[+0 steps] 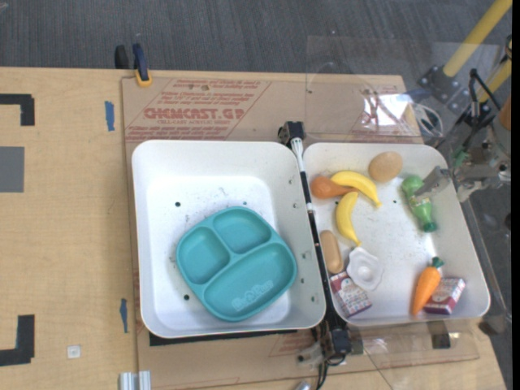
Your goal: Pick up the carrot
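Carrot [426, 288], the task object: a tapered orange toy with a small green top, lying in the right bin [465, 226] near its front right corner, crown toward the back and tip toward the front. Its right flank lies just beside a small purple carton [446, 295]; whether the two touch cannot be told.

Gripper [433, 187]: seen at the right bin's back right, over the rim area and close to a green toy vegetable [420, 202]; it is well apart from the carrot and holds nothing visible. Whether its jaws stand wide or narrow cannot be told.

Suggested approach (judgement): descend over the carrot's thicker middle with the jaws set across its long axis, keeping the outer finger clear of the carton; the smooth, conical body is likely to slip toward the tip if gripped too low.

Other contents of the right bin: two smooth yellow bananas [354, 197], an orange rounded item [323, 188], a tan potato-like lump [385, 166], a bread-coloured roll [331, 250], a clear cup [365, 268] and a red-and-white carton [351, 294].

Left bin [154, 218]: a matte teal divided plate [236, 262] with three compartments.
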`<state>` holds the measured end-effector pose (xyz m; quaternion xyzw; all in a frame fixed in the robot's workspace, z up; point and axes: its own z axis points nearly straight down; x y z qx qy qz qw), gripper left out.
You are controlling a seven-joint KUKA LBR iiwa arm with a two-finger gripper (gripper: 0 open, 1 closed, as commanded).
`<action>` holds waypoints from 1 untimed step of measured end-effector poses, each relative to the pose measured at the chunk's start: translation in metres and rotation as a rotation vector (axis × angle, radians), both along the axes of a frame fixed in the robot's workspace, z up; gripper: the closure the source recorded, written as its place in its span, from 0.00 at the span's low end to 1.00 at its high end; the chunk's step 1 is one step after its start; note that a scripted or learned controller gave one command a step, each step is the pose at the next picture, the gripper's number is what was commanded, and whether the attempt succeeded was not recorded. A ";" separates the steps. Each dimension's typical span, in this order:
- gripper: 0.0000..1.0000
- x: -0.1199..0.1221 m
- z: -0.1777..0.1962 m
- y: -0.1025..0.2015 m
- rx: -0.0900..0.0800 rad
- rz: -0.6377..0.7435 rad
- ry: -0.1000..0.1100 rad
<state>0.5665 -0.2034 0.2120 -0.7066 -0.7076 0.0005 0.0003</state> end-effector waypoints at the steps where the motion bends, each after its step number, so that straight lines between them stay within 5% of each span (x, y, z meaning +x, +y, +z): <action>1: 0.00 -0.058 -0.115 -0.001 -0.004 0.517 -0.008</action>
